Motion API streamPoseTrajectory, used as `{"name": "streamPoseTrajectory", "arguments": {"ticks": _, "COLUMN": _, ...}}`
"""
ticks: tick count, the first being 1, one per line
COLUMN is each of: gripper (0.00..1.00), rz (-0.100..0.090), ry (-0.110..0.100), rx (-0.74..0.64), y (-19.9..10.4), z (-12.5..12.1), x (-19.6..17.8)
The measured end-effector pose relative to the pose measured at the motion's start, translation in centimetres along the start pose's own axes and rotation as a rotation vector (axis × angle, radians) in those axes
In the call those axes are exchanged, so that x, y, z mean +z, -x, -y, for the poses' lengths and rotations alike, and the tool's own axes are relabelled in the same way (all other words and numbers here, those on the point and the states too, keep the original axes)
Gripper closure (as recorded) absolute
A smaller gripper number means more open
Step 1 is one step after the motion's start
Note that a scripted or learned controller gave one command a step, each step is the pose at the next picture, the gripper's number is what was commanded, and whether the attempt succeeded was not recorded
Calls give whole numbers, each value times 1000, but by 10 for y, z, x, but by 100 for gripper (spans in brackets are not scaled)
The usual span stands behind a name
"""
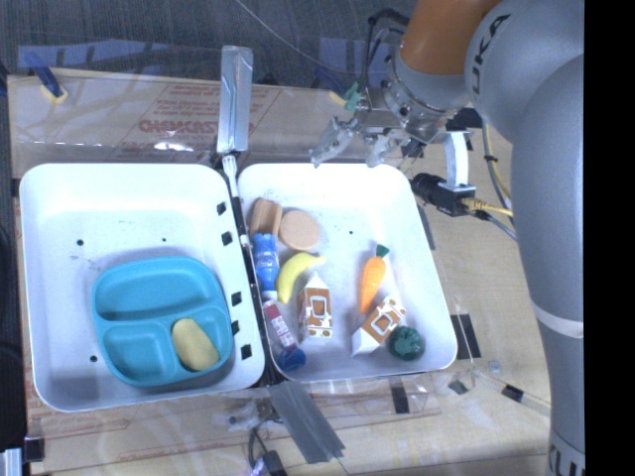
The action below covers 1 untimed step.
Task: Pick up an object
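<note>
— Several toys lay crowded in the right-hand shallow white bin: a yellow plastic banana, an orange plastic carrot, two small white cartons, a round tan biscuit. Which suited a first pick?

— The carrot, I judged; it had bare floor on either side. The two-finger gripper hung over the bin's far rim with its fingers spread apart and nothing between them.

— And the approach?

— It needed to travel toward the near side, turn so the fingers straddled the carrot's narrow width, then descend straight, clear of the carton touching its tip.
</note>
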<state>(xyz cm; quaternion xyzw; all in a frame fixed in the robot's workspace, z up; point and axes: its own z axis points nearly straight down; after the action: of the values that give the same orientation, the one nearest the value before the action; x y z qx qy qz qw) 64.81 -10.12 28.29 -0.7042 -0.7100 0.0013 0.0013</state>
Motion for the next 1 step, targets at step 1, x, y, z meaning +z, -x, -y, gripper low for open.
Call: {"name": "streamPoseTrajectory", "arguments": {"ticks": 1, "gripper": 0, "rz": -1, "ry": -11, "rx": -20, "y": 7, "z": 26, "x": 144}}
